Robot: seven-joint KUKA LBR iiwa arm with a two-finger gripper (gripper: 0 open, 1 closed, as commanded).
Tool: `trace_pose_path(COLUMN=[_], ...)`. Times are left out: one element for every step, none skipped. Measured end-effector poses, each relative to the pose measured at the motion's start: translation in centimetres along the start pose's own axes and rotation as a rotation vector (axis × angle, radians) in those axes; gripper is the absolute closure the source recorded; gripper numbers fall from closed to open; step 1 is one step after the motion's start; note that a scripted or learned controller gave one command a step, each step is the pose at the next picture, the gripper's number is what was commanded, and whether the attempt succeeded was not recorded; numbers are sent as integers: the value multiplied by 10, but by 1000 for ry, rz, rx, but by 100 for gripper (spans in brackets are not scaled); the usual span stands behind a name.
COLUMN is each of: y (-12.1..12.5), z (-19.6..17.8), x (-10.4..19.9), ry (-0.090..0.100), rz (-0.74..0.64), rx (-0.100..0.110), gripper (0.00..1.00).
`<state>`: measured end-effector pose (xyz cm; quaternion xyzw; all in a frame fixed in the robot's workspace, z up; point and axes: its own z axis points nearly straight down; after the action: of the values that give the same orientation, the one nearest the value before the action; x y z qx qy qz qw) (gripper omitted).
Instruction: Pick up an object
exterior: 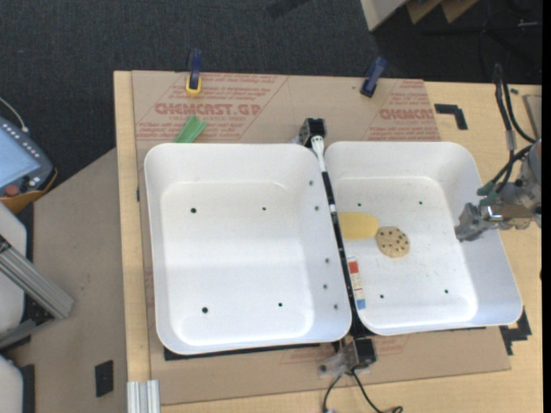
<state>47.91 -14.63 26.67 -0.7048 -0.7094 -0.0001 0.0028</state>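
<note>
Right bin (430, 157): cookie, yellow piece, my jaws.
Cookie (393, 242) near the bin's middle; yellow piece (357, 224) just beside it, toward the divider. My jaws (472, 224) over the bin's right rim; open or closed, I cannot tell.

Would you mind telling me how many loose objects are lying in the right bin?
3: a yellow piece near the divider, a round cookie just right of it, and a small box along the bin's left wall, closer to the camera.
</note>
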Motion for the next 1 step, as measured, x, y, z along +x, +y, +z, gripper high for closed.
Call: trace_pose_path(y=[-2], z=[29], x=[-82], ry=[-5], rz=[14], rx=[0], gripper=[100])
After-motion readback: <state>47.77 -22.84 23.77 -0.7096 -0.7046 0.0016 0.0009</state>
